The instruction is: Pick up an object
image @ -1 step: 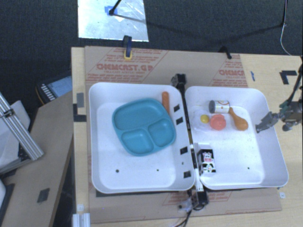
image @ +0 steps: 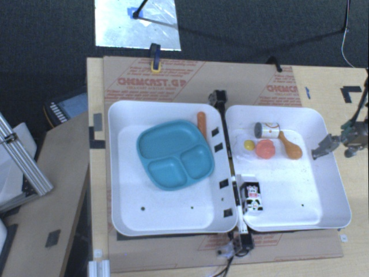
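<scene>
our claw hangs at the bench's right edge, over the right bin's rim; we cannot tell its state. the pink disc lies in that bin's far part.

Tray in left bin; toys in right bin.

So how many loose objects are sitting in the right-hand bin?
5. A grey can at the back, a yellow ball and pink disc just in front of it, a tan drumstick-shaped toy to their right, and a black-and-white cow figure near the front-left wall. None looks hidden.
</scene>
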### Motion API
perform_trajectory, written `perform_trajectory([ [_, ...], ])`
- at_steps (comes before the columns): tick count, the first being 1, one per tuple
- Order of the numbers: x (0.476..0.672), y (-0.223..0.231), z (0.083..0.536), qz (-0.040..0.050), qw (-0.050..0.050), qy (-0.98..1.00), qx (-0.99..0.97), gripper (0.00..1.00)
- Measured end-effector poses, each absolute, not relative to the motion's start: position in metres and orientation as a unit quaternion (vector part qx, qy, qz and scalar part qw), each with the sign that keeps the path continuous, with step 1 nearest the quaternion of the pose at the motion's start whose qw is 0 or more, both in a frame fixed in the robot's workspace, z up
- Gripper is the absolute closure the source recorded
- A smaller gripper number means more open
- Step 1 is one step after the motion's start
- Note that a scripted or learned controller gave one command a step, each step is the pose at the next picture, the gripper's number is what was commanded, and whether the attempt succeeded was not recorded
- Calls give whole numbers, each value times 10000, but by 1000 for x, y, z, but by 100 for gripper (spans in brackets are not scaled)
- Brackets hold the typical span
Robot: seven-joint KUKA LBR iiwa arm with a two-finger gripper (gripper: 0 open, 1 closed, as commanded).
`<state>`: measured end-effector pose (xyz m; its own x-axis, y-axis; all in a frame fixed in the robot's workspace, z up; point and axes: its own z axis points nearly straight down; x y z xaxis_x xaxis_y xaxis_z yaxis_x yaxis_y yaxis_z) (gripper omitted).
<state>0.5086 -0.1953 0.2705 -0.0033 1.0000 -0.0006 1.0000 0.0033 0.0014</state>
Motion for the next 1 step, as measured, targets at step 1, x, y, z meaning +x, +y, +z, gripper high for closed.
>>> perform_trajectory([
  [1, 509, -194, 208, -7, -16, 7076, 7066, 0],
])
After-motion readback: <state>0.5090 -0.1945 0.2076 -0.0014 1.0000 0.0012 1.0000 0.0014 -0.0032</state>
